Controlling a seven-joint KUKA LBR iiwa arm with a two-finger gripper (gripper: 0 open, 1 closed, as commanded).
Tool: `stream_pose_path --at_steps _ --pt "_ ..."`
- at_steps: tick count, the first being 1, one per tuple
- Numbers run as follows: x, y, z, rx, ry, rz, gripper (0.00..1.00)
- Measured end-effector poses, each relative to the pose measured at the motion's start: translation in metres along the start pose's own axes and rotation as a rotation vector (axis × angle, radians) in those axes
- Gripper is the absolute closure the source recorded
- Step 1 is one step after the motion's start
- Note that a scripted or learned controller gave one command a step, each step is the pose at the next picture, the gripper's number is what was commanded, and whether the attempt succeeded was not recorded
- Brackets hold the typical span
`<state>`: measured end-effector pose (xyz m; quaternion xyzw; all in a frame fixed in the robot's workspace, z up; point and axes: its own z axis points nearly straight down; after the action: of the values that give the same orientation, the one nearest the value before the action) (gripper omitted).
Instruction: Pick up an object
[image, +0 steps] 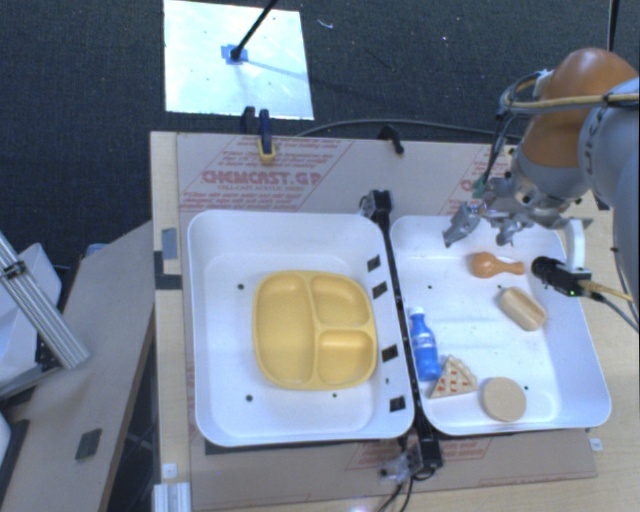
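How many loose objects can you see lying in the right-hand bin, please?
5: orange drumstick near the far wall, tan roll at right, blue bottle by the divider, pizza slice and round cookie in front.

The arm (590, 130) comes in from the upper right, grey, with its orange band (575, 95) high near the top edge and cables looped round it. The wrist bends down and to the left. The gripper (485, 228) hangs at the arm's lower left end, its two fingers (458, 230) spread apart and pointing down-left, with nothing between them.
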<state>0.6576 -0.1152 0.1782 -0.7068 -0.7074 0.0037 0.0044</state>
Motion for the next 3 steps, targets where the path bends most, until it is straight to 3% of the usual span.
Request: stream_pose_path --at_steps 1,3 --pt "0.0 0.003 -0.008 -0.013 -0.001 -0.002 0.0" --pt "0.003 0.008 0.095 -0.011 -0.001 -0.006 0.0"
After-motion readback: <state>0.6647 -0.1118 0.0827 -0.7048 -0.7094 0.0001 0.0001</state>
